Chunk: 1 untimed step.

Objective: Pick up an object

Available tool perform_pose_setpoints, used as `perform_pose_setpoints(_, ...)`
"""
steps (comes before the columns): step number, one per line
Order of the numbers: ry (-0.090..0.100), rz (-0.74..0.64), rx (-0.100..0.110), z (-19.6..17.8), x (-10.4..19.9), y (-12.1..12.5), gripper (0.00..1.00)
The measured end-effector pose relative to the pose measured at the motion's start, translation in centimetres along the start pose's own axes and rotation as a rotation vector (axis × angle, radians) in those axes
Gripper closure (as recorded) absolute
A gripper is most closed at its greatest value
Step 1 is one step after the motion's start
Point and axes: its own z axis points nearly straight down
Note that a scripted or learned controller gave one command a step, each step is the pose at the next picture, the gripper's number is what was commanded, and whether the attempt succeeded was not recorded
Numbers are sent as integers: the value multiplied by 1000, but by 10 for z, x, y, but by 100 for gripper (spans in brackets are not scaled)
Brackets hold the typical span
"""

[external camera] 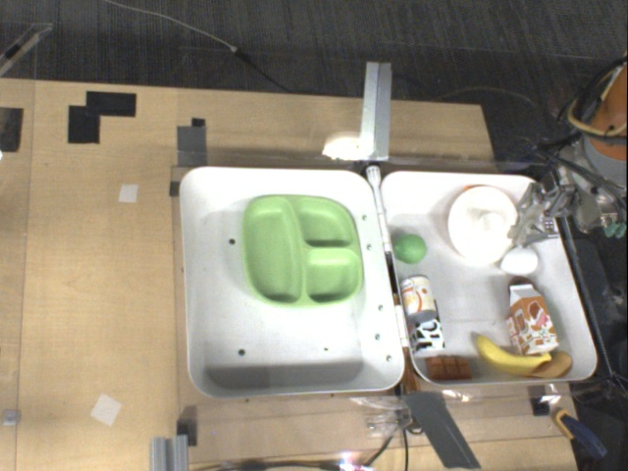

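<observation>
I see a pale wooden bench (pixel 88 292) on dark carpet, with black marks near its far left corner. The left bin (pixel 211 361) holds a green divided plate (pixel 299 248). The right bin (pixel 581 341) holds a white bowl (pixel 481 222), a green ball (pixel 410 248), a can (pixel 419 298), a carton (pixel 531 324), a banana (pixel 515 357) and a brown bar (pixel 450 367). Their labels are too small for me to read. The gripper (pixel 535 222) sits at the bowl's right edge; I cannot tell its opening.
</observation>
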Motion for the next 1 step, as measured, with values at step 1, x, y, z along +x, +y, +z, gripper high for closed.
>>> perform_pose_setpoints(1,0,-3,-2,0,-1,2,0)
